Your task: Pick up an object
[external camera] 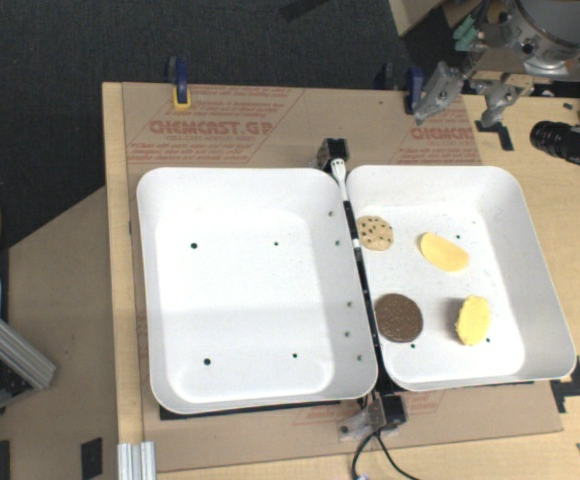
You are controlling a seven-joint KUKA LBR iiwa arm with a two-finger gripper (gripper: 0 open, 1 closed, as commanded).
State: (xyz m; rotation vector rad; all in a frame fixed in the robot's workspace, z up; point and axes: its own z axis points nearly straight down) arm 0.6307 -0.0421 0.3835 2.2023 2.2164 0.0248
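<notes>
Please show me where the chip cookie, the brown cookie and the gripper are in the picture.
chip cookie point(375, 233): camera view, middle of its speckled top.
brown cookie point(398, 318): camera view, middle of its dark top.
gripper point(465, 103): camera view, midway between its fingertips, above the right bin's far edge.

One fixed overhead camera looks down slantwise on both bins point(260, 183).

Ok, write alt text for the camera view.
The right bin holds a chocolate-chip cookie, a dark brown cookie and two yellow pieces. The gripper hangs above the bench behind it.
</notes>
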